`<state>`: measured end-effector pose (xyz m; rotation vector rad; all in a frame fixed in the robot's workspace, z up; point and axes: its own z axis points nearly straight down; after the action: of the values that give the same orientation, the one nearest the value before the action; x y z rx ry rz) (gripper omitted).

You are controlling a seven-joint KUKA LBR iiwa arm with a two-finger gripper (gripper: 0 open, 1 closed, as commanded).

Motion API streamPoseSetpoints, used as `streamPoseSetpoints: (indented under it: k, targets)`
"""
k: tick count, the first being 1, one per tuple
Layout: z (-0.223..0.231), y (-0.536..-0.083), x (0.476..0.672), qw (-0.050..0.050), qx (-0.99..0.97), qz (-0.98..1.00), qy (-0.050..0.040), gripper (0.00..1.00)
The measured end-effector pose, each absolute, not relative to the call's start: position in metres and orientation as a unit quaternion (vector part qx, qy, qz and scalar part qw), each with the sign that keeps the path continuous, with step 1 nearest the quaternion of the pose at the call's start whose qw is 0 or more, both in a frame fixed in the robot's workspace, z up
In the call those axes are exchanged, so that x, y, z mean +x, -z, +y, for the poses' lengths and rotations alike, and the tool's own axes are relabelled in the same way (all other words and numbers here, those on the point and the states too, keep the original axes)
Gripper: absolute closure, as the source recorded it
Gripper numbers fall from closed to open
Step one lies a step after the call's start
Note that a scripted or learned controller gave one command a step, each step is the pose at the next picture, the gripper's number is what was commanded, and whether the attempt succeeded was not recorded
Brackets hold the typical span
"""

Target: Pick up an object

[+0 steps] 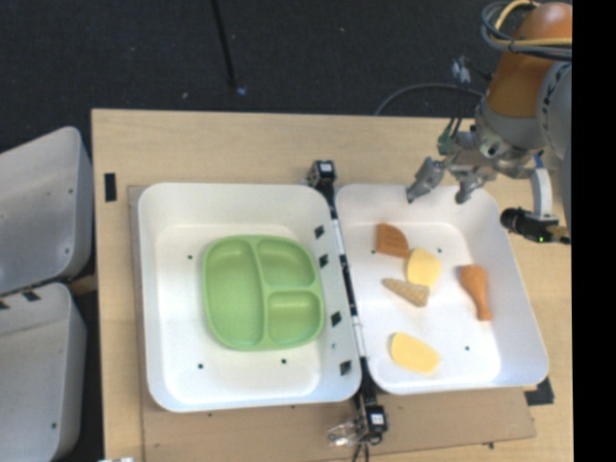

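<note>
The left bin (164, 287) holds a green divided tray (261, 292) lying flat near its middle, and the right bin (515, 296) beside it carries five food pieces, none of them touched by the arm. Taking the pale yellow wedge (423, 268) as the clock's centre, a brown piece (391, 241) sits at ten o'clock, a tan cracker-like piece (407, 291) touches it at seven, an orange drumstick-shaped piece (475, 289) lies at four, and a yellow slice (415, 353) rests apart at six. The gripper (445, 188) hangs above the right bin's far rim at one o'clock, fingers spread apart with nothing between them.
</note>
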<state>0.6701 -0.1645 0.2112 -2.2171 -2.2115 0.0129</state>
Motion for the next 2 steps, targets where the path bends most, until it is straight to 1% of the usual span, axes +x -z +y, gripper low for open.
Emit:
streamPoseSetpoints:
  k: [1, 2]
  targets:
    - [-0.164, -0.221, 0.673, -0.001, -0.707, -0.707, 0.0, 0.0]
    - [-0.165, -0.178, 0.678, 0.0, -0.706, -0.708, -0.0012, 0.0]
